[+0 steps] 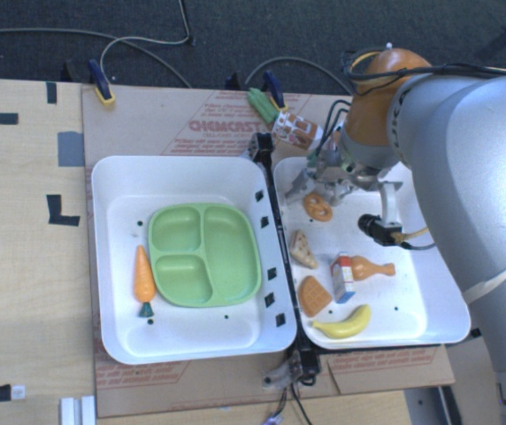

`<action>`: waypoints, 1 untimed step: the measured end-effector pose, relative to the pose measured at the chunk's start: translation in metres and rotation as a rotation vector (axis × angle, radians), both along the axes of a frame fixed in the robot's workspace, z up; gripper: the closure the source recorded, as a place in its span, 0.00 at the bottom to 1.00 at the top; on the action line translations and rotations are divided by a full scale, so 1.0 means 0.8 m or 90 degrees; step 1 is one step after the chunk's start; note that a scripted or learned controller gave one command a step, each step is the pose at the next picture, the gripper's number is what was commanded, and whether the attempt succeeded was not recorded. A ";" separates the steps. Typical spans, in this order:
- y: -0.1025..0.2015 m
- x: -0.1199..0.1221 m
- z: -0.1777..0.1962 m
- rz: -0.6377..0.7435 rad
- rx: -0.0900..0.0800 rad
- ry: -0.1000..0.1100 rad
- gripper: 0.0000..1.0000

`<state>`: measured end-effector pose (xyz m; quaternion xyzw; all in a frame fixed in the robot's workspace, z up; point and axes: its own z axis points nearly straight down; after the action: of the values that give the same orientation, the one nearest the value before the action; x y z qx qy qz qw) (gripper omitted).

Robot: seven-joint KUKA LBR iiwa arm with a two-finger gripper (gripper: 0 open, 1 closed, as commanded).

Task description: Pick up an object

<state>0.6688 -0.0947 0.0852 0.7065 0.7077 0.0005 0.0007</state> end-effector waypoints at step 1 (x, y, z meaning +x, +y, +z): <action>-0.005 0.000 0.000 0.000 -0.001 0.000 0.00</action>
<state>0.6687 -0.0984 0.0853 0.7064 0.7078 0.0000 0.0008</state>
